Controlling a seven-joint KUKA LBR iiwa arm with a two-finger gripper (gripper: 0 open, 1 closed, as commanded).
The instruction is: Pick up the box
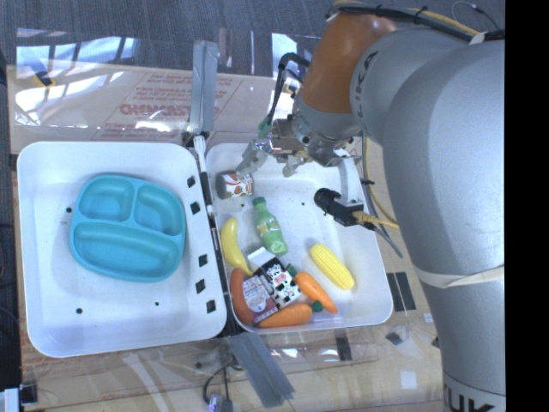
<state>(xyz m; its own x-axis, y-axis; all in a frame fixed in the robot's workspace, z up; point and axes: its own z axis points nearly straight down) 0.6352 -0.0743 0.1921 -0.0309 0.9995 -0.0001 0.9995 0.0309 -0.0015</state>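
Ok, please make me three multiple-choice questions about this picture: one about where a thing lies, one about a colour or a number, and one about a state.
1. Where does the blue divided plate lie?
A. In the left bin
B. In the right bin
C. On the bench outside the bins

2. How many carrots lie in the right bin?
A. None
B. Two
C. Five

3. How does the green bottle stand?
A. Upright on its base
B. Lying on its side
C. Hanging in the air above the bin

Answers:
1 A: the plate rests alone on the floor of the left bin.
2 B: two orange carrots lie at the near end, one beside the box and one at the bin's edge.
3 B: the bottle lies flat, cap toward the far end, next to the banana.
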